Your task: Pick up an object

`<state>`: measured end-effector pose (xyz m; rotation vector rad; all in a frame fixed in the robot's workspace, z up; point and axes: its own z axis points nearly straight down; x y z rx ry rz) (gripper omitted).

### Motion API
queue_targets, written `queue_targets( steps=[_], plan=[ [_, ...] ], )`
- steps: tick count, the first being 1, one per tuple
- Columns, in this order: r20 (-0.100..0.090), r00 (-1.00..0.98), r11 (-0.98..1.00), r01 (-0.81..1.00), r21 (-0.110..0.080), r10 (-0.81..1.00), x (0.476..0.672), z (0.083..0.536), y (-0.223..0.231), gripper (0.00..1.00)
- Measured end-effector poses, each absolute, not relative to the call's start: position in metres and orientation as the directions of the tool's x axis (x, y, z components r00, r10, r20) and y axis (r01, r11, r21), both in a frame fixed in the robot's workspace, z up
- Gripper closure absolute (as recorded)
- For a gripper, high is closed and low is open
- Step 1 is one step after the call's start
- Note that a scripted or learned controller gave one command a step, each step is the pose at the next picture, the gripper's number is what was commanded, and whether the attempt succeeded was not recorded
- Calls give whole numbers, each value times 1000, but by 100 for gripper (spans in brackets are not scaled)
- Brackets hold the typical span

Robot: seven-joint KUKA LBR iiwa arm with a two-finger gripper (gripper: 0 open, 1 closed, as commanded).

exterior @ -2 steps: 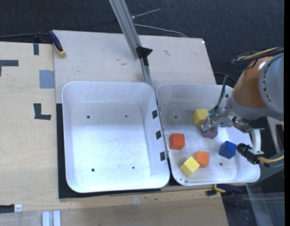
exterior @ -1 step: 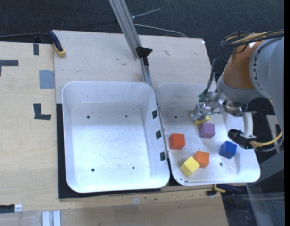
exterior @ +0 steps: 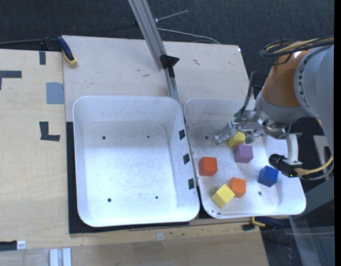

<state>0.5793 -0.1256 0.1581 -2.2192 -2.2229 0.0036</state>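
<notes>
- Yellow block (exterior: 237, 140) sits in the right bin (exterior: 281, 206), upper middle, touching the purple cube (exterior: 244, 153) below it.
- My pincer (exterior: 230, 135) is down at that yellow block; how far it's open, can't tell.
- Step, by my read: the grasp attempt, no lift yet.
- Next: close squarely on it, rise straight, avoid dragging the purple cube.
- Red cube (exterior: 208, 166), blue cube (exterior: 268, 175) lie apart.

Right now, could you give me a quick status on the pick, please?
Gripper low in right bin, at a yellow block; grasp unconfirmed. Purple block crowds it close. Orange, blue and another yellow block sit apart.
</notes>
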Motion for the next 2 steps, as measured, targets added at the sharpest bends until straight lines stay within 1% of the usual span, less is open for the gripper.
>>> queue_targets(
  steps=[1,2],
  plan=[
    [-3,0,0,1000,0,1000,642,88,-189,0],
    [0,0,0,1000,-5,1000,598,92,-168,0]
  ],
)
